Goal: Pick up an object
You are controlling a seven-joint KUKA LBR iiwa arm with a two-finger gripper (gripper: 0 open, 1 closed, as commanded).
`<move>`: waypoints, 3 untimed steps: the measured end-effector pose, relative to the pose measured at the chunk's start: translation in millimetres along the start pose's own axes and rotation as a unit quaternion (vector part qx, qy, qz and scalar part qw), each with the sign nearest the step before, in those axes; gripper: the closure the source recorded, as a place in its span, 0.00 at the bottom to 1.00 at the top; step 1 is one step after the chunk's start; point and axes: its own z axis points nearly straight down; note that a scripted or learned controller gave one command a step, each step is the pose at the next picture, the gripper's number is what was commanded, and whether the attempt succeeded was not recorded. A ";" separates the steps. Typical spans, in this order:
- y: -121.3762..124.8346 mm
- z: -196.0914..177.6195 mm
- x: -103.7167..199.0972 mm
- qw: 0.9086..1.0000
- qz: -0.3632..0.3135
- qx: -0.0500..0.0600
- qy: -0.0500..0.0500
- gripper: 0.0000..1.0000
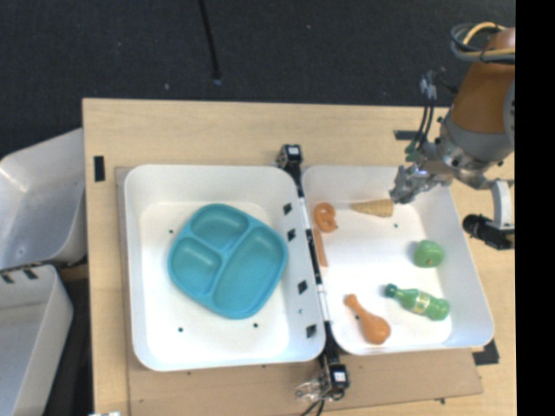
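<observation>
The bench (260,133) is of pale wood and stands on a dark floor (130,33); a thin black cable (206,33) runs across this floor; at the left side are white plastic containers (39,202), partly cut by the edge.

Grey arm (473,150) with orange band, black cables alongside, small dark metal gripper (406,187)

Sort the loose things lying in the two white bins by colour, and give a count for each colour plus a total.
Blue: 1, the divided plate
Orange: 2, the small toy by the divider and the drumstick
Green: 2, the round piece and the bottle
Tan: 1, the cone
Total: 6
</observation>
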 end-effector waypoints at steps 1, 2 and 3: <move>1.3 -47.1 -1.3 1.000 0.000 0.000 0.000 1.00; 17.3 -52.7 48.6 1.000 -0.001 0.001 0.001 1.00; 18.2 -48.4 101.0 1.000 -0.001 0.003 0.000 1.00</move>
